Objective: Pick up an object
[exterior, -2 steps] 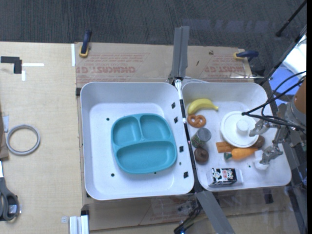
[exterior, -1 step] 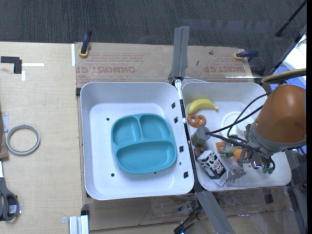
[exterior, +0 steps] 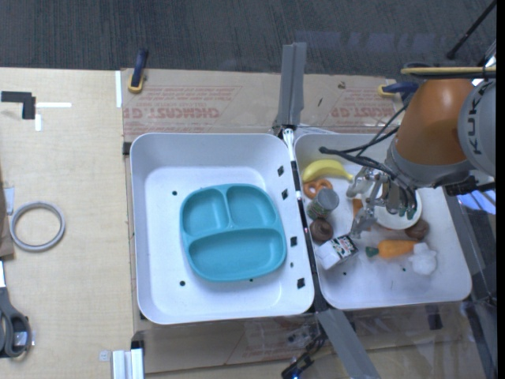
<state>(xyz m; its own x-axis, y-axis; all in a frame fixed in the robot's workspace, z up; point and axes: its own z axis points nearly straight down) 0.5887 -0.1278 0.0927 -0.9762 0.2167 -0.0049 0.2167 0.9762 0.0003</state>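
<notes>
The right bin [exterior: 394, 290] holds several small items. A yellow banana [exterior: 325, 169] lies at its back left, with an orange ring [exterior: 318, 187] and a grey cylinder [exterior: 323, 201] just in front of it. Further forward are a brown round piece [exterior: 321, 229], a black and white packet [exterior: 341, 249], an orange carrot [exterior: 394, 248], a white lump [exterior: 424, 260] and a brown lump [exterior: 418, 230]. My gripper [exterior: 368, 212] hangs low over the bin's middle, between the grey cylinder and a white round dish [exterior: 398, 214]. Nothing is visibly held.
The left bin [exterior: 150, 235] holds a blue divided plate [exterior: 233, 231]. A grey tape roll [exterior: 35, 226] and scissors [exterior: 12, 332] lie on the bench at far left. The arm's orange band [exterior: 434, 121] looms over the right bin's back right.
</notes>
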